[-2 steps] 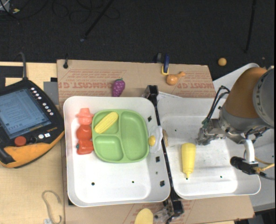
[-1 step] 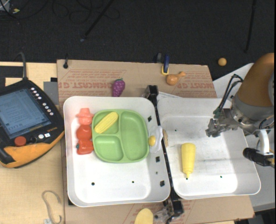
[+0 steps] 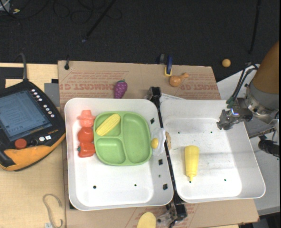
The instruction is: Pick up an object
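A yellow mustard bottle (image 3: 191, 161) lies in the right bin (image 3: 240, 184), its tip toward the front. In the left bin (image 3: 112, 194) sits a green divided plate (image 3: 124, 139) with a yellow corn cob (image 3: 107, 124) on it, and a red bottle-like toy (image 3: 85, 134) lies to its left. A small yellow piece (image 3: 155, 143) rests at the plate's right edge. My gripper (image 3: 224, 123) hangs over the right bin's far right part, well apart from the mustard bottle, with nothing visible in it.
A purple grape toy (image 3: 120, 88) and an orange toy (image 3: 177, 79) lie on the cardboard behind the bins. A teach pendant (image 3: 22, 120) sits at the left. A yellow object (image 3: 146, 220) lies in front of the bins.
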### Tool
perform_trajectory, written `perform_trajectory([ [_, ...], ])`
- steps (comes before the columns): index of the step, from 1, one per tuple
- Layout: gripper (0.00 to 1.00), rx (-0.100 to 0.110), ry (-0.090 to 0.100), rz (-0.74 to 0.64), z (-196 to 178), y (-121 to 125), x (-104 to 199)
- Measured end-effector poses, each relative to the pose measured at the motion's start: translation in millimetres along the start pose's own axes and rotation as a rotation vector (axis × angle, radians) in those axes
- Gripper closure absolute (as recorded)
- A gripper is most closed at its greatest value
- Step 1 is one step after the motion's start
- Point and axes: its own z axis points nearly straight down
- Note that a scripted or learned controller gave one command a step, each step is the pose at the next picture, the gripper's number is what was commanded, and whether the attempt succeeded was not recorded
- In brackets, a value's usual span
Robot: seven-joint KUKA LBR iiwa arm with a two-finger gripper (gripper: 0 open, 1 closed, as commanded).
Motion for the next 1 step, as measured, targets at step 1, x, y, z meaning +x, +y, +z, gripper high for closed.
perform_trajectory([
  [1,1.0,0.005,0.002,0.0,-5.8,0.0,-0.8],
])
